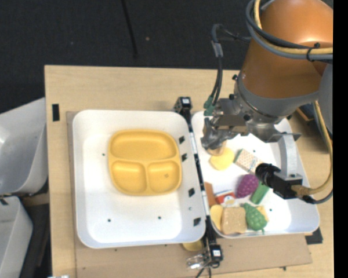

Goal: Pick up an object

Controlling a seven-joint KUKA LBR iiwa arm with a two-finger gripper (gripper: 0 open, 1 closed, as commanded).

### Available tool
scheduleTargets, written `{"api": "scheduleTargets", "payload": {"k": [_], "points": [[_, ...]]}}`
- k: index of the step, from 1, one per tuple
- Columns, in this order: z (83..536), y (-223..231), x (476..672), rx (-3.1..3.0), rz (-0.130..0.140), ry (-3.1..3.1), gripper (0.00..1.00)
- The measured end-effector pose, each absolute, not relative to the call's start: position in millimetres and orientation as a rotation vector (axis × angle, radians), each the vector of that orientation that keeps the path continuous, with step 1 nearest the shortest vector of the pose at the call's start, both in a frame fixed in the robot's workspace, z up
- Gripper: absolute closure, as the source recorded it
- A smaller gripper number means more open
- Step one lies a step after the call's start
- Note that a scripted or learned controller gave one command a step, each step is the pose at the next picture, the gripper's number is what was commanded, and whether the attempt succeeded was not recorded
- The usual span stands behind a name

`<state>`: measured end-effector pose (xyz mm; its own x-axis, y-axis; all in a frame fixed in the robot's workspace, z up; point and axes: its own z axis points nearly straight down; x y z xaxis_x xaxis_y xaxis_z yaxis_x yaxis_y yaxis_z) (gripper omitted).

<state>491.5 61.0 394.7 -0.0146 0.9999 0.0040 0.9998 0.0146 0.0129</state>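
gripper (213,145): low in right bin (298,222), above a yellow piece (221,161) | contact: cannot tell | toy food: right bin, near side | yellow tray (145,161): left bin (93,213)

camera view | fixed above bench (58,91) | looks down aslant | both bins (81,213) in frame

My orange wrist band (284,45) looks like glossy smooth plastic, catching light at its 1 o'clock edge. The yellow three-compartment plastic tray (145,161) shows a smooth satin finish. Both shallow white plastic bins (93,213) look smooth, faintly shiny. The pale wooden bench top (133,86) looks matt.
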Motion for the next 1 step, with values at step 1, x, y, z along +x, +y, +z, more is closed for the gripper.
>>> {"api": "scheduleTargets", "payload": {"k": [1], "points": [[397.5, 53.4, 491.7, 2.212, -0.005, 2.228, 1.00]]}}
